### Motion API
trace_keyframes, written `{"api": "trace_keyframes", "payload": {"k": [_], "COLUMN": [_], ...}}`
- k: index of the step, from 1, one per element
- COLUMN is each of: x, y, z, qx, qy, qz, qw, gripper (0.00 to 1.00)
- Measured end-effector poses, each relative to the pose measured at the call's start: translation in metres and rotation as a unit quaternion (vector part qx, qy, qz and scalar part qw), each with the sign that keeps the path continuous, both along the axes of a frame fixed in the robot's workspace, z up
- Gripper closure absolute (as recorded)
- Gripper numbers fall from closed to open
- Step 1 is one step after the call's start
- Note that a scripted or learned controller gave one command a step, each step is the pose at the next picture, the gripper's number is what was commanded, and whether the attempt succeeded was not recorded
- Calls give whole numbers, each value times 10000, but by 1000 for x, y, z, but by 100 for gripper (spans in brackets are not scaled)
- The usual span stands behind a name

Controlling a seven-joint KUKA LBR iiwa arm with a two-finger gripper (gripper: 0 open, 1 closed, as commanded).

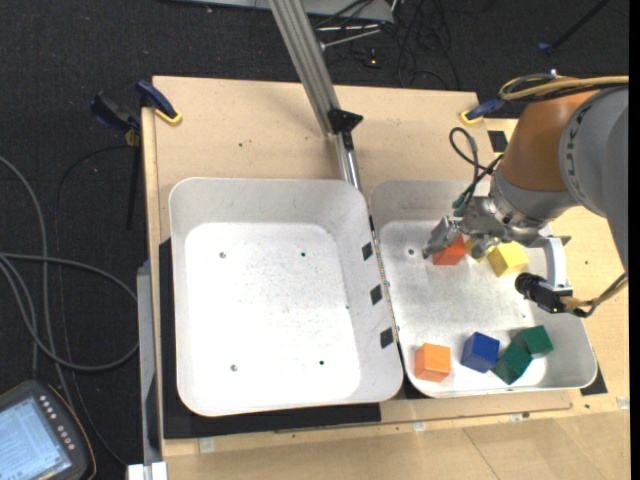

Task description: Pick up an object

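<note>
Camera view: the gripper (447,240) is low over the far part of the right bin (405,268), and a red block (451,253) sits right at its tip, seemingly between the fingers; whether they are closed on it I cannot tell. A yellow block (507,259) lies just right of it, close enough to crowd a lift. Nearer in the same bin lie an orange block (433,361), a blue block (480,351) and two green blocks (524,353), well apart from the gripper. The left bin (190,268) lies beside it.
</note>
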State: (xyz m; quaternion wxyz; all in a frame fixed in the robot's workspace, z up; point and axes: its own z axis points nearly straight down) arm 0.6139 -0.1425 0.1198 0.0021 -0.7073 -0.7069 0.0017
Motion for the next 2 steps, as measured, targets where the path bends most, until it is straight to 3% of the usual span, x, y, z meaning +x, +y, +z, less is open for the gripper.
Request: {"api": "trace_keyframes", "payload": {"k": [1, 2], "x": [2, 9], "y": [-1, 2], "z": [13, 58], "qx": [-4, -10], "qy": [-33, -56], "qz": [-5, 15], "qw": [10000, 10000], "gripper": [100, 100]}}
